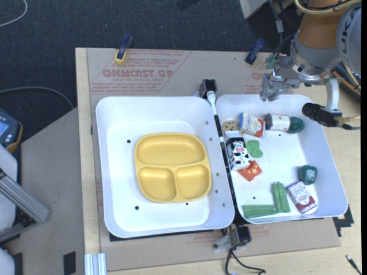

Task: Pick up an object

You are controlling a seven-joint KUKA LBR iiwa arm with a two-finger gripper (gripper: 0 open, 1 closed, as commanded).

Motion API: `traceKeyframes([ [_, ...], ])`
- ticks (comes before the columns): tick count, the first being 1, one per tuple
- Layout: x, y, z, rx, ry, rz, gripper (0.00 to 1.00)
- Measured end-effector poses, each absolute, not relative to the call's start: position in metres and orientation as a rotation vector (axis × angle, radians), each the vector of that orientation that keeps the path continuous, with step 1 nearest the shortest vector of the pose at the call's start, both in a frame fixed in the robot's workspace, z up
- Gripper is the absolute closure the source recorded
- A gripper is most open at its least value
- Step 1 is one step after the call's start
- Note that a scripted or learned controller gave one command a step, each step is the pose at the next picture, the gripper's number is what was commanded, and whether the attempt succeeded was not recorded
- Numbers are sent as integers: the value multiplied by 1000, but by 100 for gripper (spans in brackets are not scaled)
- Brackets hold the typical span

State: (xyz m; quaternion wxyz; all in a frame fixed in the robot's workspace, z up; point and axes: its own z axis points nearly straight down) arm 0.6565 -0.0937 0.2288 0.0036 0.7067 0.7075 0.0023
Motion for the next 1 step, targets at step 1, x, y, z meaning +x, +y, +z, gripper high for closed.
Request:
traceKeyframes([
  [1,628,-44,234,2220,2229,-2,100],
])
